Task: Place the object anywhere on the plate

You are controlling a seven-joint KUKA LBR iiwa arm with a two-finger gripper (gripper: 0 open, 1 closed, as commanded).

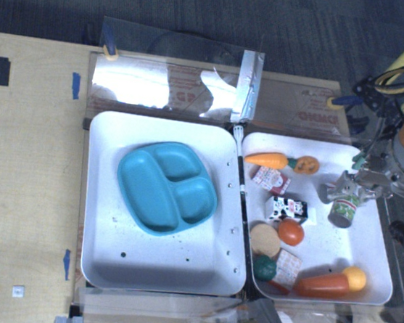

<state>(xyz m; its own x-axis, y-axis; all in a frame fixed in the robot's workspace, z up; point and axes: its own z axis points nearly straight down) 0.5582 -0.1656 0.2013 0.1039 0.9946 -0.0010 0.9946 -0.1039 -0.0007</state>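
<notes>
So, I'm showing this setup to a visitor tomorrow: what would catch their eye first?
Probably the bright blue divided plate, lying alone in the left bin. Next, the colourful clutter in the right bin: a carrot at the top, a tomato mid-bin, a red and yellow piece at the bottom. The gripper sits over a small green-labelled can at the right.

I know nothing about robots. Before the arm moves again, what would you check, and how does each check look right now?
1. Green-labelled small can between the jaws of the gripper: cannot tell.
2. Can lifted off the right white bin: cannot tell.
3. Blue three-compartment plate free of objects: ok.
4. Plate sits flat in the left white bin: ok.
5. Orange toy carrot apart from the gripper: ok.
</notes>
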